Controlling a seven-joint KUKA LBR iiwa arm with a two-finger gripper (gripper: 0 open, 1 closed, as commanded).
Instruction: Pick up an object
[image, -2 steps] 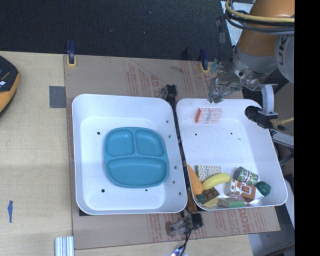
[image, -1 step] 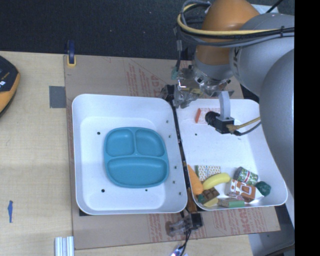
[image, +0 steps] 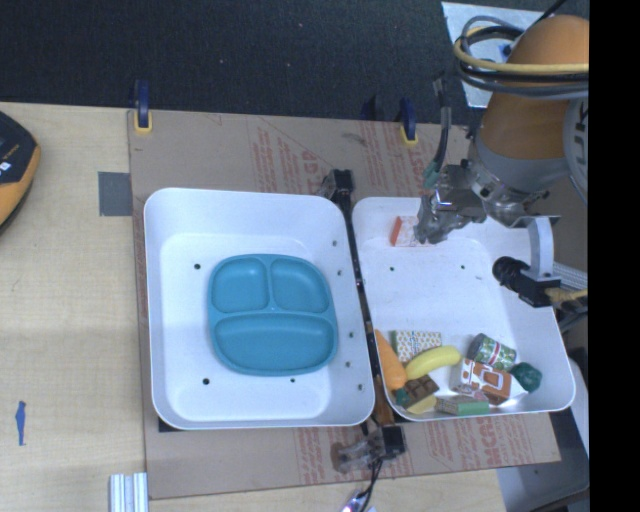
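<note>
toy food heaped at the near edge of the right bin (image: 560, 330), arm working the far corner.
gripper (image: 432, 228) hangs low over the bin's far-left corner, just beside a small orange-red piece (image: 397, 231) lying against the wall; whether the fingers are wide or narrow i cannot tell, and nothing shows between them. the pile holds a banana (image: 432, 359), a carrot (image: 391, 361), a green can (image: 493, 351) and a small carton (image: 481, 381), all well apart from the gripper. the left bin (image: 170, 300) carries a blue divided plate (image: 272, 312). risk as i judge it: the piece sits tight to the wall, so a finger may strike the rim or push the piece aside, and the close comes up with nothing.
</note>
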